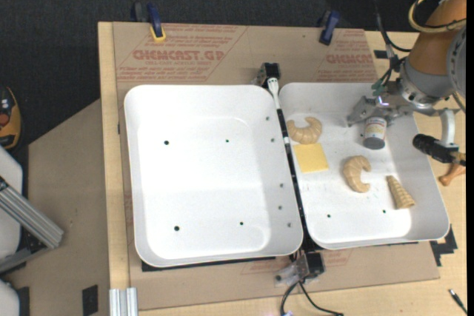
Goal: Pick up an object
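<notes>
White plastic formed both bins; the right bin (426,222) held two croissants (305,130) (358,173), a yellow cheese slice (311,158) and a waffle cone (401,192). The claw (375,131) hung over the bin's far corner, apart from all of them; whether it was open I could not tell. Descending there, it would likely close on bare plastic, and the flat cheese would probably slip any pinch.

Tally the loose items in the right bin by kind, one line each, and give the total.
Tan curved croissant-shaped pieces: 2, one near the divider and one mid-bin
Flat yellow square slice: 1
Tan ridged cone-shaped piece: 1
Total: 4, all in the shallow white right bin
</notes>
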